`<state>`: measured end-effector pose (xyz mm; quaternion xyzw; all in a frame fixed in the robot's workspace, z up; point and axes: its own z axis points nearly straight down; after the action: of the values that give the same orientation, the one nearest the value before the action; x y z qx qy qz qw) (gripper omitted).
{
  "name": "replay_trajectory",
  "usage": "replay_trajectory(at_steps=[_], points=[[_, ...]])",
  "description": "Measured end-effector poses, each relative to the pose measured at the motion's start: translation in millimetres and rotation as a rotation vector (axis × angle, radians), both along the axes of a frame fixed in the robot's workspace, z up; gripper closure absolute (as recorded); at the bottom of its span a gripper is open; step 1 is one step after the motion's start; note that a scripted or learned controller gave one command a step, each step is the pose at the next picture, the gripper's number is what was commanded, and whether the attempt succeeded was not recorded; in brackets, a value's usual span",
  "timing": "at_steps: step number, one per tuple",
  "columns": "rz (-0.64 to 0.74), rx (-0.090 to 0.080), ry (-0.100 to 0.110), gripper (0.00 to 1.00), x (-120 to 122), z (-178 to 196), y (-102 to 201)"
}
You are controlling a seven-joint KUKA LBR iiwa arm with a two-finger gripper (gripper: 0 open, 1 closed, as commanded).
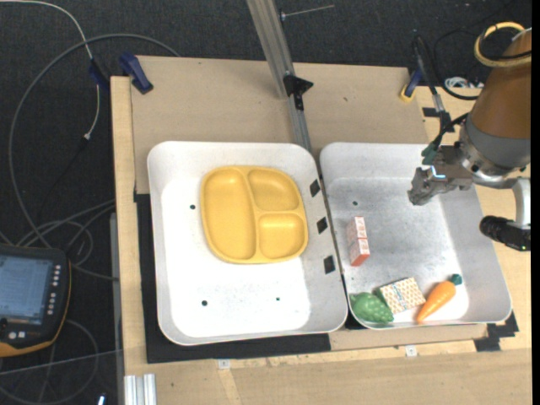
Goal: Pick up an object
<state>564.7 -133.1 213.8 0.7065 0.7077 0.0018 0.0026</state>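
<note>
Carrot (436, 300) lying diagonally, green top toward upper right.

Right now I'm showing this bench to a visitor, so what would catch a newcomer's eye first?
Probably the yellow divided plate, alone in the left bin. Next, the small things in the right bin: a red and white carton near its middle, and a green toy, a patterned box and a carrot along its near edge. The claw hangs over that bin's far right part.

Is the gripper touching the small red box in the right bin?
Apart. The camera view shows the gripper near the bin's upper right, with bare bin floor between it and the red box.
</note>
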Motion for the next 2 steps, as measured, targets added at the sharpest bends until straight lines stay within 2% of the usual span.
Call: replay_trajectory(at_steps=[1,2], points=[[0.0,-0.001,-0.003,1.0,4,65,-2],[0.005,0.005,0.009,1.0,12,50,58]])
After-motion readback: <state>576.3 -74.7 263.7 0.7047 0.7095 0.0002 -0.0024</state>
